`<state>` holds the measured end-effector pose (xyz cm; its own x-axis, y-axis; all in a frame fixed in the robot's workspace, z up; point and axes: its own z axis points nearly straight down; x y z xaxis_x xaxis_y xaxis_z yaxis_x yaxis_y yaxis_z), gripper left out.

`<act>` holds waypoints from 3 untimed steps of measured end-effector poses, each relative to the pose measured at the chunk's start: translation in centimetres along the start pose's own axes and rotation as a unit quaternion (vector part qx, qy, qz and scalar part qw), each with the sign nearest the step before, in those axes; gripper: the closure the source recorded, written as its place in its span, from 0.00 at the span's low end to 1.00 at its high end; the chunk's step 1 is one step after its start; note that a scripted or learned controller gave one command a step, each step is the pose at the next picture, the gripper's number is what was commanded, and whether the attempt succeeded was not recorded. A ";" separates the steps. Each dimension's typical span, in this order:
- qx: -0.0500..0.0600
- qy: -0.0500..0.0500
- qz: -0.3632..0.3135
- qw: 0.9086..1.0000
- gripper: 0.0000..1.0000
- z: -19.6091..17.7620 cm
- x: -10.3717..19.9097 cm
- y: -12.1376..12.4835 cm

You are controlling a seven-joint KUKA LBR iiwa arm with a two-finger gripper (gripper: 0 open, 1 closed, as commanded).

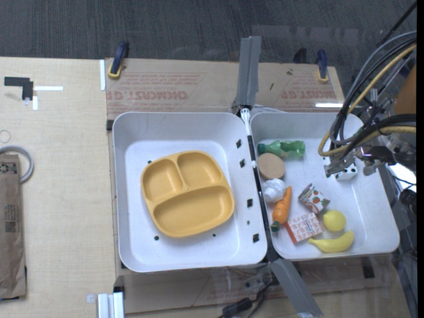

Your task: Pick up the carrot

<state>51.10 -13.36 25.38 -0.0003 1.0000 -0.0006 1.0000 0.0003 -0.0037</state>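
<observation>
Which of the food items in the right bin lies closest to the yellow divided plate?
The carrot, orange with a green tip, by the right bin's left wall; lemon and banana lie farther right.

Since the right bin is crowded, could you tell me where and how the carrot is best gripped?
Probably the carrot's orange middle, from above, fingers closing across its width. It lies flat and slanted, with the garlic against its upper end and the bin wall near its green tip.

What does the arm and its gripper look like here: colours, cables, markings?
The arm enters from the right, with an orange patch near the frame edge. Black and yellow cables loop down to the wrist. The gripper is small, dark metal with pale, speckled tips.
</observation>
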 end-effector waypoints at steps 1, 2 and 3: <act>-0.002 0.000 -0.127 0.992 0.00 16.0 0.7 4.3; -0.002 -0.001 -0.219 0.976 0.00 6.2 7.4 8.5; -0.002 -0.001 -0.254 0.967 0.00 16.1 0.8 7.4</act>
<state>58.40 -12.57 9.22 -0.4922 0.8705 -0.0019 0.8705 0.4922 0.0004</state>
